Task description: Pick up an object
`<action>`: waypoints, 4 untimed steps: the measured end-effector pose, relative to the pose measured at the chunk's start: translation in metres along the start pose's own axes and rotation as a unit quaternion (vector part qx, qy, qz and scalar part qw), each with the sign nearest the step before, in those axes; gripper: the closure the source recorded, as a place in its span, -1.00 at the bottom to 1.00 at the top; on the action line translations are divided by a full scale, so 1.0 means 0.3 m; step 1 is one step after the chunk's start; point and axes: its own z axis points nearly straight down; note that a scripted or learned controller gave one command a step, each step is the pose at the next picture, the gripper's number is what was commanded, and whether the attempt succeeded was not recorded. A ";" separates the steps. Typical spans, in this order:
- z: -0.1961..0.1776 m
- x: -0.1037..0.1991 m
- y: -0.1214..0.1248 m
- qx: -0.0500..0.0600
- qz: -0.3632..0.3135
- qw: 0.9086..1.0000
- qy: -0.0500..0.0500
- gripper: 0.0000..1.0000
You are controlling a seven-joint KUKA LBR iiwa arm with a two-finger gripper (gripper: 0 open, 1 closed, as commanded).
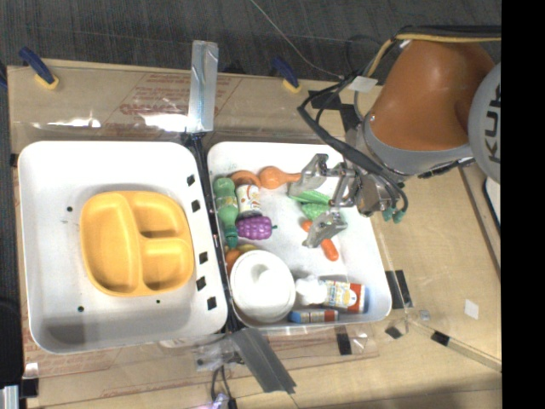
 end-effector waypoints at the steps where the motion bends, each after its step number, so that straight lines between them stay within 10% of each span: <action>1: 0.170 -0.011 -0.250 -0.001 0.106 0.994 0.002 -1.00; 2: 0.527 -0.144 -0.280 -0.002 0.105 0.994 0.006 -1.00; 4: 0.656 -0.159 -0.346 0.000 0.055 0.998 -0.002 -1.00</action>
